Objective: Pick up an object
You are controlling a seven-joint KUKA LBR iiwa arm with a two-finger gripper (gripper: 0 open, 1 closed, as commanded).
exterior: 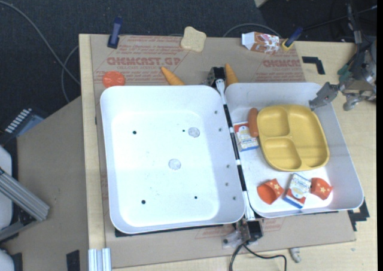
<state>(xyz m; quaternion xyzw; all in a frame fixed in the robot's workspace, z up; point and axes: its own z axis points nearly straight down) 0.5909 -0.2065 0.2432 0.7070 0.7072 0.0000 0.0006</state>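
One fixed camera above the bench (54,162), looking down at a slant, both white bins (119,114) in frame, moderately close

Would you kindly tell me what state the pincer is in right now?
Pincer: at the right bin's upper right edge; open or shut cannot be told.
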